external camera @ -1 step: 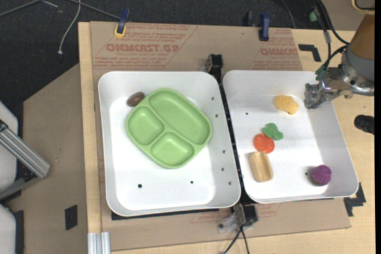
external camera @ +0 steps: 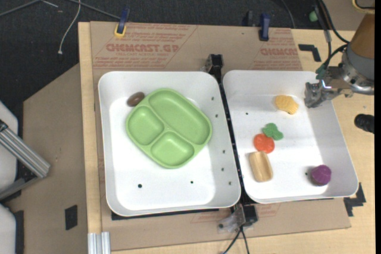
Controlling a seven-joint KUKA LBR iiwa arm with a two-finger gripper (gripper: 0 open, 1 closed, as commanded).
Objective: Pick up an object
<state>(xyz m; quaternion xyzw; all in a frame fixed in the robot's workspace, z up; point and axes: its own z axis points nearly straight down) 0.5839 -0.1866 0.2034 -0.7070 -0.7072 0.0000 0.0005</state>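
Four small objects lie loose in the right bin (external camera: 333, 128), and any one of them can serve for the task: a yellow piece (external camera: 287, 104) near the far side, a red piece with a green top (external camera: 266, 140) in the middle, a tan block (external camera: 260, 166) just below it and touching or almost touching it, and a purple piece (external camera: 321, 175) near the front right corner. The gripper (external camera: 314, 94) is at the far right edge of this bin, beside the yellow piece but apart from it; nothing is between the jaws, and I cannot tell if they are spread or closed. In my judgement the step in hand is the approach, and the yellow piece is the natural choice because it is nearest and stands free on all sides. To do it well, the jaws should come down directly over the middle of the piece, wide enough to pass both sides, and close only when they are low near the bin floor. The red piece and the tan block look harder, since they lie so close together. The left bin (external camera: 119, 175) holds a green divided plate (external camera: 169, 127) and a small brown object (external camera: 136, 99) touching its far left rim. Both bins rest on the desk (external camera: 89, 128), which is covered with brown cardboard.
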